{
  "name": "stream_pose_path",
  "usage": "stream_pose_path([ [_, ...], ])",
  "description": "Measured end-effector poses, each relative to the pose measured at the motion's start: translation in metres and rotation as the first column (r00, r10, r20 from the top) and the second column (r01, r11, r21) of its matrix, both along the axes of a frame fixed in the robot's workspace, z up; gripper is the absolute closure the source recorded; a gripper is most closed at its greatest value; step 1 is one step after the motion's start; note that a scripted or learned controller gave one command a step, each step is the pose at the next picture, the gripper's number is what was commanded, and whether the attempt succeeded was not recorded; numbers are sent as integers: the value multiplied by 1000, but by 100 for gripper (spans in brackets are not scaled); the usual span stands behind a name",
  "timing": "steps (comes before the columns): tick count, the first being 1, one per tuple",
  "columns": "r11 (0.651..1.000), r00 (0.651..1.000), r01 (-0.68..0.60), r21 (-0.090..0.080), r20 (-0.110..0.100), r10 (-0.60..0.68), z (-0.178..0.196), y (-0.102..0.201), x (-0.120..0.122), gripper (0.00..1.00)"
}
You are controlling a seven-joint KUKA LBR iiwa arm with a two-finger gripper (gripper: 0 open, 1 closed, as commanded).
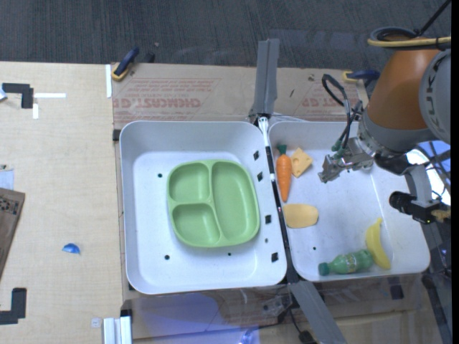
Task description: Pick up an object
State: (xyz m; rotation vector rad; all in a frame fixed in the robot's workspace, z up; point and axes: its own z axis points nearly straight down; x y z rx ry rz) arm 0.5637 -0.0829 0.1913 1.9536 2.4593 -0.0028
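**A:** Jaws first. The gripper (336, 169) hangs over the upper part of the right bin (401, 265), and its two fingers look parted a little, with white bin floor showing under them and nothing between them. It's small in the frame, so I'd call that a slight opening and no more.

**B:** And the bins themselves?

**A:** The left bin (140, 213) holds a green divided plate (214, 203), three compartments, lying flat near the middle. In the right bin there's a carrot (284, 175) lying along the left wall, green top pointing to the far end. A yellow cheese wedge (300, 162) sits just beside it, left of the gripper and apart from it. Below the carrot lies a pale yellow, potato-like piece (301, 216). Down at the near wall there's a green bottle (347, 263) on its side, and a banana (377, 244) just beside its base end.

**B:** Anything hard to read?

**A:** The orange-banded arm (404, 88) covers the far right corner of that bin. The bottle's label is too small to make out. Whether banana and bottle actually touch, I can't tell.
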Motion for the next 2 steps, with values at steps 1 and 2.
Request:
stream_pose_path([
  [1,1000,1000,0,0,0,0,0,0,0,0],
  [2,1000,1000,23,1,-3,-23,-91,-16,-34,0],
])
